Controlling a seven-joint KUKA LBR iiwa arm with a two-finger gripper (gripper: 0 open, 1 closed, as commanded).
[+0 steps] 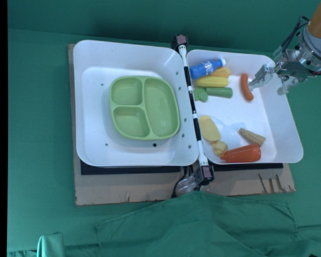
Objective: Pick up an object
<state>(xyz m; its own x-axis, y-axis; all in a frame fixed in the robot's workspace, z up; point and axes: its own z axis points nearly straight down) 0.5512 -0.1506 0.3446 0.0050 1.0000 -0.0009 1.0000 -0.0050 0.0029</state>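
Orange band, grey wrist, silver metal hand (272,81)

No legible text or labels

You've got the pickable stuff all in the right bin (289,123). Far end: blue bottle (206,68) w/ white cap, lying flat, yellow corn (212,81) just beside it, green pod (219,92) next, small green pc (201,95) at its left. Red-orange sausage (246,87) lies apart to the right. Near end: pale yellow slice (209,128), small yellow chunk (220,147), tan cone-like pc (252,137), orange carrot (241,154) at the front wall.
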